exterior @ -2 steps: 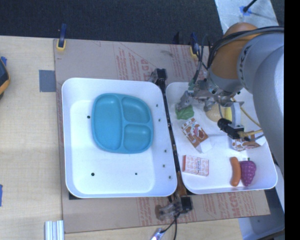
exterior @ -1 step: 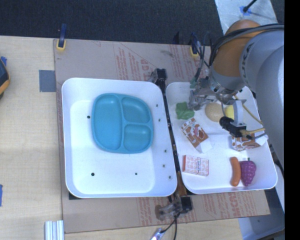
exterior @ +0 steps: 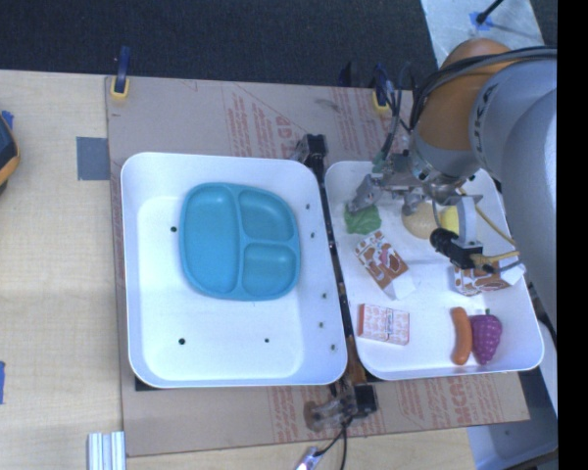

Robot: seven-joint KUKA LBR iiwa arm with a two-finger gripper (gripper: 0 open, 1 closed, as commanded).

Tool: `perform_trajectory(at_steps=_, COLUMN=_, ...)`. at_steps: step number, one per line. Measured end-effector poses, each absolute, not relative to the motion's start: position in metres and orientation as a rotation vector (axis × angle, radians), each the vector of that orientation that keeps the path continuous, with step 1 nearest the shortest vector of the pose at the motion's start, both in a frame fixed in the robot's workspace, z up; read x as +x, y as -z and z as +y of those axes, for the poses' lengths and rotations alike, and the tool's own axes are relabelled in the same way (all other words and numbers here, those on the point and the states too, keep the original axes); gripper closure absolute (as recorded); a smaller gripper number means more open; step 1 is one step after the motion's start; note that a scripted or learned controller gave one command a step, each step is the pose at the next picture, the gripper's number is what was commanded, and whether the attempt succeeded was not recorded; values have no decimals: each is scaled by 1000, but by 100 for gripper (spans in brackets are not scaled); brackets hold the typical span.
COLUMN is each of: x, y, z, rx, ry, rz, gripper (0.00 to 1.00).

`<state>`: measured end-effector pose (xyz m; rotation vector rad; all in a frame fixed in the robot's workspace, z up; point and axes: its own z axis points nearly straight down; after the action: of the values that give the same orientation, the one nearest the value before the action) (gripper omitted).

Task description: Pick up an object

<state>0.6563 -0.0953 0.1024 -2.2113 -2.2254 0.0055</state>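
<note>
My gripper point(exterior: 397, 186) hangs low over the far end of the right bin point(exterior: 426, 365), with the arm coming in from the right. A green object point(exterior: 363, 217) lies just in front and to the left of it, close to the gripper. A pale round thing point(exterior: 417, 222) with a yellow piece point(exterior: 449, 215) sits right below the wrist. A brown-and-white packet point(exterior: 380, 258) lies nearer the bin's middle. Nothing is visibly held.
The right bin also holds a small red-and-white packet point(exterior: 384, 323), an orange sausage point(exterior: 460, 336), purple grapes point(exterior: 486, 337) and another packet point(exterior: 475, 280) at the right wall. A blue divided plate point(exterior: 240, 241) lies in the left bin point(exterior: 225, 372).
</note>
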Motion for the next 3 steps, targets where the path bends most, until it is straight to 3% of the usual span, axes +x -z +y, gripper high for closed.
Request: perform_trajectory(at_steps=3, x=653, y=-92, z=-93, rx=-2212, ry=-7, rz=-2225, gripper=0)
